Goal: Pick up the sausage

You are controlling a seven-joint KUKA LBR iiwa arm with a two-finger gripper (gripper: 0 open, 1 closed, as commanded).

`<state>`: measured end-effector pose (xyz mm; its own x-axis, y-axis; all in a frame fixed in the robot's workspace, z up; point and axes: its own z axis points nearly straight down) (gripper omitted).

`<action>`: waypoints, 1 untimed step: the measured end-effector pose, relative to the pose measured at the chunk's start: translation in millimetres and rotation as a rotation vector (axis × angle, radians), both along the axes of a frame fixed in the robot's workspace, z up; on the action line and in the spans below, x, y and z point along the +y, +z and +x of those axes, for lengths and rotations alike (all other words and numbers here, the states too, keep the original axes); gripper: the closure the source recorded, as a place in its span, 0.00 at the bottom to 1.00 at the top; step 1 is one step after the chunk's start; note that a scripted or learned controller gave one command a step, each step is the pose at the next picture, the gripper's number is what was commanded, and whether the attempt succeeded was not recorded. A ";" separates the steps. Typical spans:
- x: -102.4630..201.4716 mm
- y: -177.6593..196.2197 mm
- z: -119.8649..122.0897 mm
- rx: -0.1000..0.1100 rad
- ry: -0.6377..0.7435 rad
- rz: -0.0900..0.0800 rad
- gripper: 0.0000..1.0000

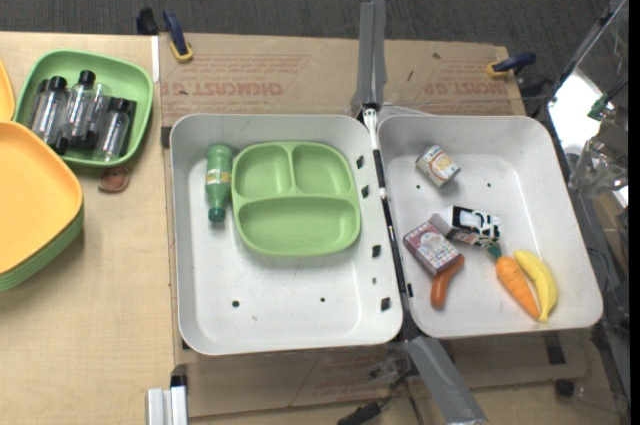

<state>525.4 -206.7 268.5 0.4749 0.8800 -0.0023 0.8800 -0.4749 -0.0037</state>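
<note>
In the camera view, the sausage (pixel 443 285) is seen as a short reddish-brown link, lying tilted in the right bin (pixel 560 163) near its front edge, its upper end touching a small pink box (pixel 430 246). A carrot (pixel 517 285) and a banana (pixel 541 281) lie nearby. A green divided plate (pixel 296 197) and a green bottle (pixel 218 181) occupy the left bin (pixel 280 313). The tabletop (pixel 90 313) is pale wood, with cardboard under the bins. The end effector's state cannot be told.
</note>
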 end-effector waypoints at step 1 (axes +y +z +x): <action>2.4 45.9 -47.5 -0.001 -0.229 -0.002 1.00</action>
<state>477.8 -204.2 314.4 0.6620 0.7495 -0.0033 0.7495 -0.6620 -0.0020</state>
